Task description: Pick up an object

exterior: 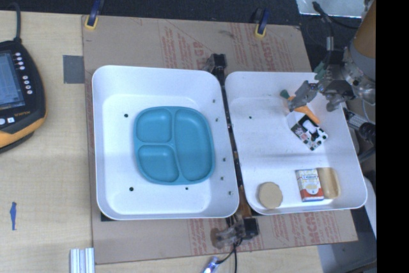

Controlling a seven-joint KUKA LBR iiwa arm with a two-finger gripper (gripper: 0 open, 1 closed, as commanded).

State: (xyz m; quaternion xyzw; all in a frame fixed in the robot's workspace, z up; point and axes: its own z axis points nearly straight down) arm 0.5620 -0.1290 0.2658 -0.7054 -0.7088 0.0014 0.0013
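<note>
My gripper (318, 98) hangs over the back right part of the right bin (255, 137), with its fingers spread open and nothing between them. Its left finger (304, 92) is just above a small orange object (305, 111) with a dark green end. Next to that, toward the front, lies a black and white patterned object (309, 132). Along the bin's front edge sit a round tan disc (270, 195), a small orange and white box (309, 185) and a tan block (330, 181) touching the box.
The left bin (108, 137) holds a blue divided plate (173, 144). A black and orange pendant (16, 93) rests on the bench at the far left. Clamps (260, 21) pin the cardboard sheet at the back. Bare bin floor lies left of the objects.
</note>
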